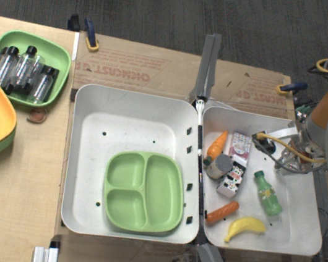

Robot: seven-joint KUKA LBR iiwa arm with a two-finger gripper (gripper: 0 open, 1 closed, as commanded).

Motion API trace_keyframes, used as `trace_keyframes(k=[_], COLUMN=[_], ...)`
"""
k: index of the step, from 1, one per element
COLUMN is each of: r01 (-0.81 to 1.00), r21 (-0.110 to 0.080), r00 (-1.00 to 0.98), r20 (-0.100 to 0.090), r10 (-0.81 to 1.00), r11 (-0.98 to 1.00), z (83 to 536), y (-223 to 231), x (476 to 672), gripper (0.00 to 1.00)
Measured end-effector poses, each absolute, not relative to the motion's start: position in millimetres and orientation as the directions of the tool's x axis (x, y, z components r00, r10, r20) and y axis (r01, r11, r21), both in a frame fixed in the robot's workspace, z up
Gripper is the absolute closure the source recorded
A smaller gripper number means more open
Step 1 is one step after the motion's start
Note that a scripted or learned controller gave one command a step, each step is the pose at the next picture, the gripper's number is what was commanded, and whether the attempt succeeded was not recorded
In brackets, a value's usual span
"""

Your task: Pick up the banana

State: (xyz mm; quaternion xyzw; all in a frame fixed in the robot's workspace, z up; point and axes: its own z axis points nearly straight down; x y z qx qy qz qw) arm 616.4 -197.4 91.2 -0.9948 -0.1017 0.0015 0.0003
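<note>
Near the front edge of the right bin, the banana lies lengthwise across it, well forward of the tool whose grip I cannot tell.

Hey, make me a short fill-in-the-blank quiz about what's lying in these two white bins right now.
1. The yellow banana lies in the ____ white bin.
2. The green three-compartment plastic tray sits in the ____ white bin.
3. Just left of the banana lies an ____ carrot.
4. The small bottle above the banana is ____ in colour.

Missing words: right; left; orange; green
</note>
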Motion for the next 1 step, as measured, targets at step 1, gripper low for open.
trace_keyframes(k=[1], r01=[0.201], r21=[-0.002], r00=[0.98], r20=[-0.003], r10=[0.201], r11=[-0.98], z=[98.7], y=[-221.2], x=[617.9], gripper=[1.0])
